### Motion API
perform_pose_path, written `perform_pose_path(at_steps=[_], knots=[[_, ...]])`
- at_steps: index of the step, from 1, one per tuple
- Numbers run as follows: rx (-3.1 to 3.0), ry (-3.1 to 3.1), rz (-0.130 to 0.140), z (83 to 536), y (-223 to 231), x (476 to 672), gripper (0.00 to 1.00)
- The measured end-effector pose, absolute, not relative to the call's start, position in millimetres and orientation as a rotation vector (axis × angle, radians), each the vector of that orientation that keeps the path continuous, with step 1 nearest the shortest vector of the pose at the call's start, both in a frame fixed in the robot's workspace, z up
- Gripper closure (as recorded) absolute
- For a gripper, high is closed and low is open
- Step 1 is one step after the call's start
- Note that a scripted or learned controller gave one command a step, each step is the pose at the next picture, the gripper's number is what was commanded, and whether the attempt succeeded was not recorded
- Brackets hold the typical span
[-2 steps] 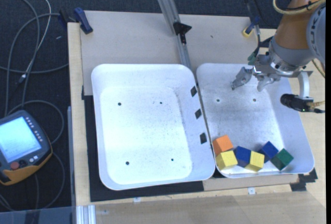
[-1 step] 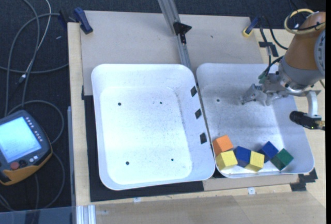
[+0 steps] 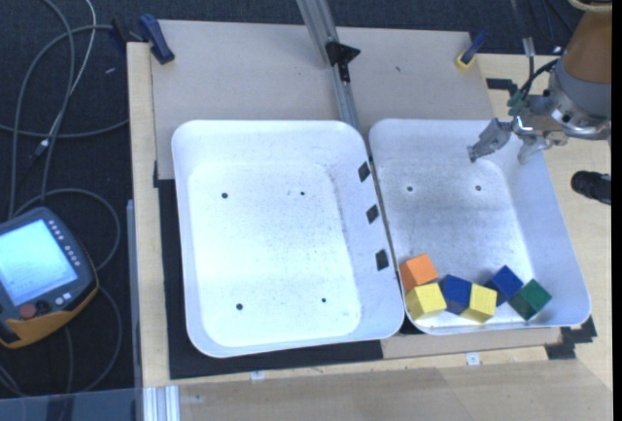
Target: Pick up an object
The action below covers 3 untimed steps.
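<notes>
Blocks lie in a loose row along the near edge of the right bin [image 3: 544,205], well below the pincer [image 3: 507,142] and apart from it. From the pincer's side, the row runs leftward and slightly toward the bin's front: a green cube [image 3: 531,298] at the right end, a blue cube [image 3: 505,281] touching it, then a yellow cube [image 3: 479,301], a second blue cube [image 3: 456,294], a second yellow cube [image 3: 425,300] and an orange cube [image 3: 420,269] just behind that one. The row's long axis follows the bin's front rim; each cube sits tilted, corners turned at differing angles.

The pincer hovers over the far right corner of the same bin, its two fingers spread apart with nothing between them. Left of it, across the divider, lies the left bin [image 3: 194,157] on the desk [image 3: 243,69].
</notes>
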State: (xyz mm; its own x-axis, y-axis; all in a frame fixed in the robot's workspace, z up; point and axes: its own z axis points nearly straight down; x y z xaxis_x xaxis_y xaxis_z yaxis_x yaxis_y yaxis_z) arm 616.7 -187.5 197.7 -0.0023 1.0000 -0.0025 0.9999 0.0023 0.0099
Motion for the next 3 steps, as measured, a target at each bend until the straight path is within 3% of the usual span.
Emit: perform_pose_path(at_steps=[1, 2, 3], knots=[[2.224, 2.234, -0.005, 94.5, -123.0, 602.5, 0.0], [2.222, 2.212, 0.0, 100.4, -201.4, 624.0, 0.0], [2.228, 2.221, -0.004, 99.7, -212.9, 571.5, 0.0]])
